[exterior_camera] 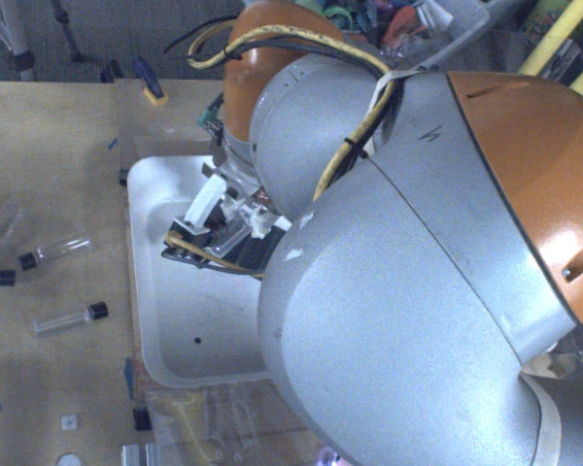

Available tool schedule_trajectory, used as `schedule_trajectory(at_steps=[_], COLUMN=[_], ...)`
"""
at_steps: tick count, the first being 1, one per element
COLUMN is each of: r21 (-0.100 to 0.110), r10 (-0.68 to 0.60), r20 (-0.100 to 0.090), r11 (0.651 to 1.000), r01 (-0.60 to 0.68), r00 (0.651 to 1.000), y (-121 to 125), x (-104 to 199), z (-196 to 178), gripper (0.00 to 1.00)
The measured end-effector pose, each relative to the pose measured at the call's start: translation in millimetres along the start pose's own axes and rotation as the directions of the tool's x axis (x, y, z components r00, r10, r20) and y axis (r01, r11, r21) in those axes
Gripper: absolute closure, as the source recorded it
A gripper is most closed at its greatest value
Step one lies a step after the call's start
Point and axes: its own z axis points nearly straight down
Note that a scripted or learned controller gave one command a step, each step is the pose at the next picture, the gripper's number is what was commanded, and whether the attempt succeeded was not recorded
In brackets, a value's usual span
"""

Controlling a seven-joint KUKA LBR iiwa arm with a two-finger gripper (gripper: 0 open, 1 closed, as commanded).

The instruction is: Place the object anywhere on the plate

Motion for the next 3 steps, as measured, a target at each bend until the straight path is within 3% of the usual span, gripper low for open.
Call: schedule_trajectory(at_steps=[1, 2, 3], r21=[-0.002, -0.001, -0.008], r10=[0.228, -0.421, -0.885], r20=[-0.007, -0.001, 0.002], r11=[0.974, 0.907, 0.465], r01=[-0.228, 0.421, 0.885], r00=[0.974, 0.907, 0.465], y=[33, 30, 47], x=[32, -1, 24], z=[42, 1, -1], gripper=[1.0, 1.0, 1.0])
